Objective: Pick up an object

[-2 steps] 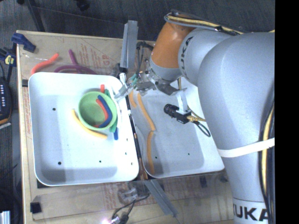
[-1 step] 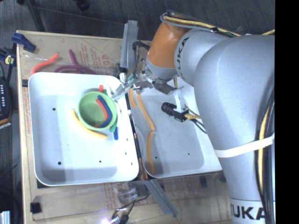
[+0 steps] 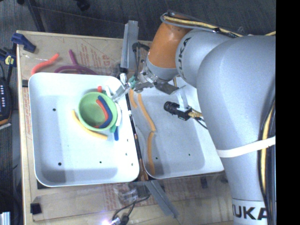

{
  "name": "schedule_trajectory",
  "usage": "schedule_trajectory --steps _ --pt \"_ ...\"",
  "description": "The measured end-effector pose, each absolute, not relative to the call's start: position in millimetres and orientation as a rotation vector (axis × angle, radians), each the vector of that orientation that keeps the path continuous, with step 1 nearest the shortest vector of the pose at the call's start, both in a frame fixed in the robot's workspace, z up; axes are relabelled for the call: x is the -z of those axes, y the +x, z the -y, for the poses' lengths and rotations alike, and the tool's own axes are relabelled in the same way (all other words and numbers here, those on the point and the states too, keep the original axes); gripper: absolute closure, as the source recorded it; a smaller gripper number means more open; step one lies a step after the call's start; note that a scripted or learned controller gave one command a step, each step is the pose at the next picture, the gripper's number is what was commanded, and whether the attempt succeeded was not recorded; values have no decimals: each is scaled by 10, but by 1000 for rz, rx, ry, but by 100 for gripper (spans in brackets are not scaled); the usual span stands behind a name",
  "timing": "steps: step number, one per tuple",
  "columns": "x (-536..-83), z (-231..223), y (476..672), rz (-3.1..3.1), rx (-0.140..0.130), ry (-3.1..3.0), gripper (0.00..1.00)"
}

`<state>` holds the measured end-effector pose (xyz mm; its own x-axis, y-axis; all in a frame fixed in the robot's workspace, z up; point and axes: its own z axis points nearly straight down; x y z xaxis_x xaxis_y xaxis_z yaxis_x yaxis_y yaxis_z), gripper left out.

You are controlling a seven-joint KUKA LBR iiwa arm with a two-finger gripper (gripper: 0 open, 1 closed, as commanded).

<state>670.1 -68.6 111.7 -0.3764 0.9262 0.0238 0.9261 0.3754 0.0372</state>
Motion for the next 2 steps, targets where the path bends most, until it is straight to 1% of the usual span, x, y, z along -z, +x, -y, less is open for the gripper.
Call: schedule_trajectory --steps 1,2 --pt "-1229 610 6702 -2622 -75 1747 100" --pt "-2024 405 6571 -2702 0 1601 100"
